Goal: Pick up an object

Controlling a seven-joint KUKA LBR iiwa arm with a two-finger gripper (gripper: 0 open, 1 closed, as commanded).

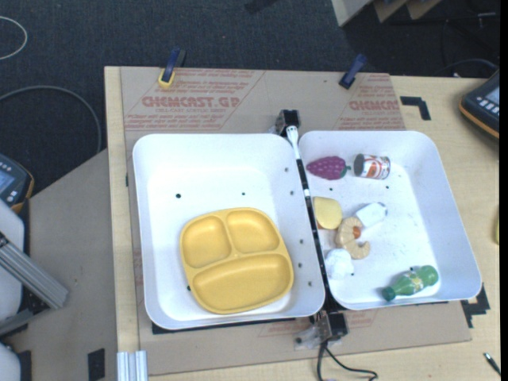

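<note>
In the right bin (pixel 444 213) lie several small objects. A purple bunch of grapes (pixel 327 167) and a small red-and-white can (pixel 371 166) lie near its far edge. A yellow piece (pixel 327 212), a white piece (pixel 370 214), a tan ring-shaped item (pixel 352 237) and another white lump (pixel 340 263) cluster along its left side. A green bottle (pixel 410 283) lies on its side near the front edge. The left bin (pixel 159 173) holds a yellow divided plate (pixel 235 259).
The bins rest on a cardboard sheet (pixel 238 94) held by a yellow clamp (pixel 169 68) and a blue clamp (pixel 352 71) at the far edge. A black clip (pixel 287 121) joins the bins at the back. Dark floor surrounds the bench.
</note>
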